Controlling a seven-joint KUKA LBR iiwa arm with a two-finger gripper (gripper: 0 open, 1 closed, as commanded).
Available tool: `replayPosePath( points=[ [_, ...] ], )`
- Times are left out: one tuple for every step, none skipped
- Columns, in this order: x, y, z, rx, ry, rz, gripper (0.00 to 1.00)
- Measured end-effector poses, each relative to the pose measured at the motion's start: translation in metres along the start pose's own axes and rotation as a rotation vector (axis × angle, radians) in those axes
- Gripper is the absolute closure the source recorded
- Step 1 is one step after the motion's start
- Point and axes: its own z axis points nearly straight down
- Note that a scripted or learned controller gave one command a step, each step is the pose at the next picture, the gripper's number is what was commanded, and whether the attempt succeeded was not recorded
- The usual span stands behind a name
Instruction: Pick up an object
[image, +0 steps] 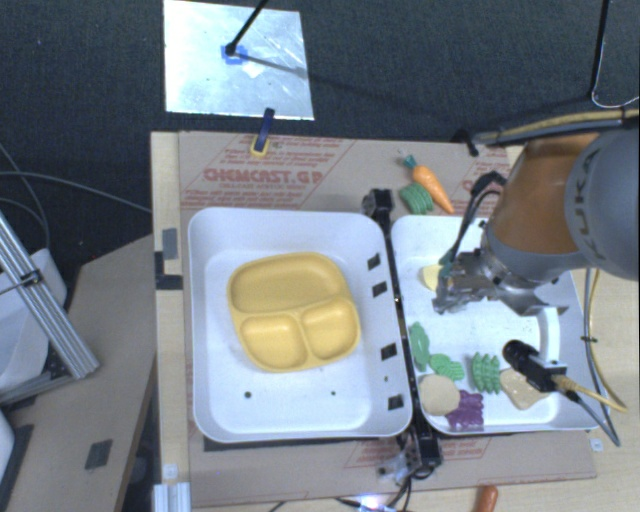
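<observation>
Well to the left of the pincer (452, 291), a yellow divided tray (293, 309) is lying alone in the left bin (210, 250). The pincer itself is hanging low over the upper part of the right bin (570, 415), and I cannot tell whether it is released or clenched. A small yellow piece (431, 277) is peeking out just beside it on the left. Below it, green toy pieces (430, 352), a beige round piece (438, 392) and a purple bunch (465, 410) are lying near the bin's front. Any of these is looking light, stiff and smooth plastic, likely to slip; pinching across a narrow middle seems safest. Above, outside the bin on the worktop, a toy carrot (432, 180) is resting
</observation>
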Motion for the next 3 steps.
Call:
replayPosePath(
  points=[
    [0.085,-0.030,-0.059,-0.002,0.004,-0.008,1.00],
    [0.118,-0.047,-0.086,0.000,0.002,-0.003,1.00],
    [0.115,-0.047,-0.085,0.002,0.000,0.001,0.00]
  ],
)
